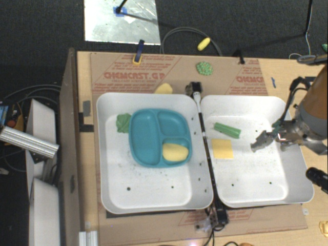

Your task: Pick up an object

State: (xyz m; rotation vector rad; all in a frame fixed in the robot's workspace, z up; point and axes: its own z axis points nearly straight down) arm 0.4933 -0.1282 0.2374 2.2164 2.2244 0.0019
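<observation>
Arm [313,118] was grey w/ an orange-tan band above the wrist, seen as a rounded tan patch at the frame's right side. Below the band sat a light grey, blocky wrist section. Gripper [262,141] was metal-grey w/ dark parts & a small teal-green bit near its base; details too blurred to make out. A thin dark cable looped from the upper arm down toward the wrist. A black rounded part showed lower right, near the arm's underside.
</observation>
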